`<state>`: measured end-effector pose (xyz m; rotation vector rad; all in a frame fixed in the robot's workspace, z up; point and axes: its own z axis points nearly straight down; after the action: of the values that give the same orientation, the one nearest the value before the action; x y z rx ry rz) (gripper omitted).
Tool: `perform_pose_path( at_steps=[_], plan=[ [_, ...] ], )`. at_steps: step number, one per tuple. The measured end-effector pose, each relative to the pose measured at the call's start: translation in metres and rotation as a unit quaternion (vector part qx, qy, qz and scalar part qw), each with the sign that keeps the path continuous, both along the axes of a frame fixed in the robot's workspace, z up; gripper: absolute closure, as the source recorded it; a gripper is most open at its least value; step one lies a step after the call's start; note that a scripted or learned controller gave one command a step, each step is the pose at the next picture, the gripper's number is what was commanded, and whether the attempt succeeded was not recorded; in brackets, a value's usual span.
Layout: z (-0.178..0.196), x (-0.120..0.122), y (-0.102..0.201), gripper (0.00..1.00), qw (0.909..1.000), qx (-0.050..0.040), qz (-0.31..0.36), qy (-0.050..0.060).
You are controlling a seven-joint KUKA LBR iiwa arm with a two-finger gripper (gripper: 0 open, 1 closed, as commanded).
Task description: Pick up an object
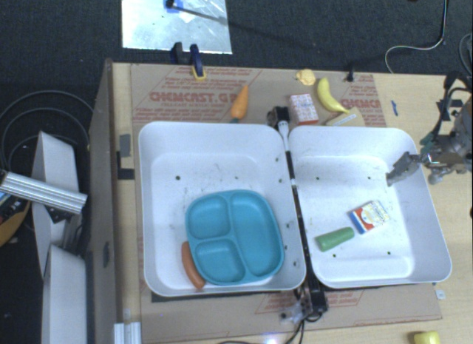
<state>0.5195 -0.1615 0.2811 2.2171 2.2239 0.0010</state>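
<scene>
The right bin (414,261) holds a green cylinder (335,238) and a small red, white and blue carton (369,217), lying close together near its middle. In the left bin (159,187) a blue divided plate (233,235) lies with an orange sausage-shaped toy (192,265) against its lower left edge. My gripper (412,167) reaches in from the right, over the right bin's upper right part. It is above and to the right of the carton, apart from it, and nothing shows in its grasp.
On the cardboard behind the bins lie a carrot (239,102), a small pink box (303,108), a banana (327,95) and a yellow lump (305,77). A blue clamp (194,55) sits at the bench's far edge. Cables run at the upper right.
</scene>
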Motion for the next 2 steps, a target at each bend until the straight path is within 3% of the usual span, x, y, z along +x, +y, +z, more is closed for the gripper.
perform_pose_path(
  at_steps=[1, 2],
  plan=[
    [-0.143, 0.043, 0.012, 0.00, 1.0000, 0.0005, 0.002, 0.000],
    [-0.172, 0.021, -0.003, 0.00, 1.0000, 0.0001, -0.001, 0.001]
  ],
)
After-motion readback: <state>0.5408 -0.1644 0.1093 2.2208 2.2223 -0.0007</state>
